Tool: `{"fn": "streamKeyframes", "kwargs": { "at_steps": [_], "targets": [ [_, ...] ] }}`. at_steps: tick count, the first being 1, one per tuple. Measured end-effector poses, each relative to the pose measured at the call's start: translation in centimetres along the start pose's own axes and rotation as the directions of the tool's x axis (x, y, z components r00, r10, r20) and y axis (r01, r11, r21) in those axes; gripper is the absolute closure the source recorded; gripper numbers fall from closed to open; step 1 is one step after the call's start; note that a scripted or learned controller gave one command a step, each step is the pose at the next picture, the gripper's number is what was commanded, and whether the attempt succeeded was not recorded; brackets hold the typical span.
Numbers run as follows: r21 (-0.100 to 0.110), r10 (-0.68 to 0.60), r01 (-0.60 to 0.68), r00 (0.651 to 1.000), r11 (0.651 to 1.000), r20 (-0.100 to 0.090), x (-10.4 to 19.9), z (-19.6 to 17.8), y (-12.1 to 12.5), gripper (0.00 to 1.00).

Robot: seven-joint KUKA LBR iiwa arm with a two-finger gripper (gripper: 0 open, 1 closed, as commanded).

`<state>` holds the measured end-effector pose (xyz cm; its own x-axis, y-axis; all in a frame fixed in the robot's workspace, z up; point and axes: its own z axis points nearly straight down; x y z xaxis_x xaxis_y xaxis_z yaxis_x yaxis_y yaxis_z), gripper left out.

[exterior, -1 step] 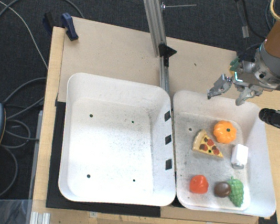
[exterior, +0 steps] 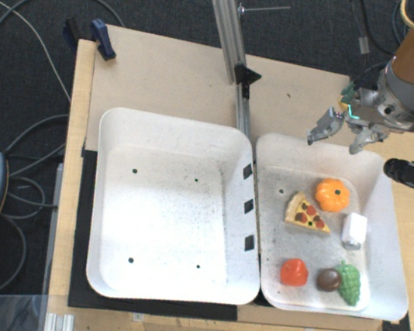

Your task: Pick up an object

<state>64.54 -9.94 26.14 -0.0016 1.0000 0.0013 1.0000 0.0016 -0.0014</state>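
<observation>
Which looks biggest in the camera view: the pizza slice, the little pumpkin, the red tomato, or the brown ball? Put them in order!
Largest to smallest:
1. pizza slice
2. pumpkin
3. red tomato
4. brown ball

The pumpkin and the tomato look close in size, so their order is unsure.

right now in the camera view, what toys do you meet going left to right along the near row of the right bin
red tomato-like toy → brown rounded toy → green broccoli-like toy

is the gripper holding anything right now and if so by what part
Nothing is held. The gripper hangs open above the right bin's far edge, apart from the toy pumpkin and pizza slice.
</observation>
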Motion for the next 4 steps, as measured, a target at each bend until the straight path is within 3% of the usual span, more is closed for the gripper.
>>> {"fn": "streamKeyframes", "kwargs": {
  "at_steps": [3,4],
  "targets": [
    [0.007,0.001,-0.001,1.0,1.0,0.0,-0.2,15.8,1.4,0.0],
    [-0.002,0.001,-0.001,1.0,1.0,0.0,-0.2,14.2,1.7,1.0]
  ]
}}
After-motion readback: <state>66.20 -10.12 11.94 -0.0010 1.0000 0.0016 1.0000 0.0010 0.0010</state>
